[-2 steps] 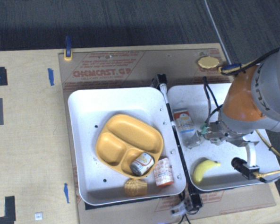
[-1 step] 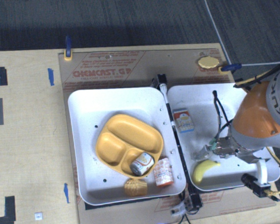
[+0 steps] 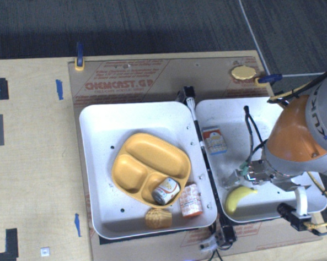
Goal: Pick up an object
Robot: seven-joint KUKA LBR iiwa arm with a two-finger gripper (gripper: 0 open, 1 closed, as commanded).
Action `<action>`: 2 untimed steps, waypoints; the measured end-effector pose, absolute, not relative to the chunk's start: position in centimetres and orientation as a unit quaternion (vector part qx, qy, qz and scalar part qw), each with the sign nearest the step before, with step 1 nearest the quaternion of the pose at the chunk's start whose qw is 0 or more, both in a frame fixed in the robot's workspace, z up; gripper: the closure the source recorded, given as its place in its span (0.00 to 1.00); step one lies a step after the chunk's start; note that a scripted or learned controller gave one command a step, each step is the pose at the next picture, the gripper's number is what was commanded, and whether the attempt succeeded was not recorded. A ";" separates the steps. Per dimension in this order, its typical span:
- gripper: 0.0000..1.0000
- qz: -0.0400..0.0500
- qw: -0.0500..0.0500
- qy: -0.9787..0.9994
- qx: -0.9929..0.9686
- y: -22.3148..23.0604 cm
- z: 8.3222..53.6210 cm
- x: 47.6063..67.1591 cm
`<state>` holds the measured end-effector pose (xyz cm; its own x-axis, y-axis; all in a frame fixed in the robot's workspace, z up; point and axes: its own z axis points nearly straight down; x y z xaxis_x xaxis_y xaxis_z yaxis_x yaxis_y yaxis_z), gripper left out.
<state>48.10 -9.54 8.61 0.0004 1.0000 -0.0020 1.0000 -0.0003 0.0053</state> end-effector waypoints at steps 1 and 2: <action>0.00 0.001 0.003 0.707 0.708 -9.3 8.6 48.1; 0.00 0.001 0.003 0.707 0.707 -9.3 8.6 48.1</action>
<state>48.11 -9.30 8.61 0.0008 1.0000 -0.0015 1.0000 -0.0008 0.0058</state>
